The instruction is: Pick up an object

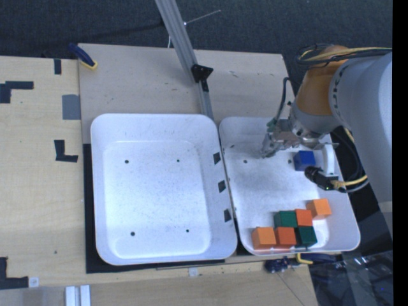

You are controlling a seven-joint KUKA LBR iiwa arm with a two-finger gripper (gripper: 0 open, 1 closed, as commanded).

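My gripper [268, 149] hangs over the upper part of the right bin [255, 190], its fingertips pointing down and left near the bin floor. Nothing shows between the fingers. Several blocks lie in the bin's lower right corner: an orange block [263, 236], a second orange block [286, 235], a green block [286, 218], a dark green block [306, 234], an orange block [303, 217] and another orange block [319, 207]. They sit well below my gripper. A blue part [303, 160] shows beside the wrist.
The left bin [153, 183] lies beside the right one, with dark clips along the shared rims. A grey metal pole [182, 37] slants down to the bins' top edge. The grey arm with its orange band [319, 94] covers the upper right.
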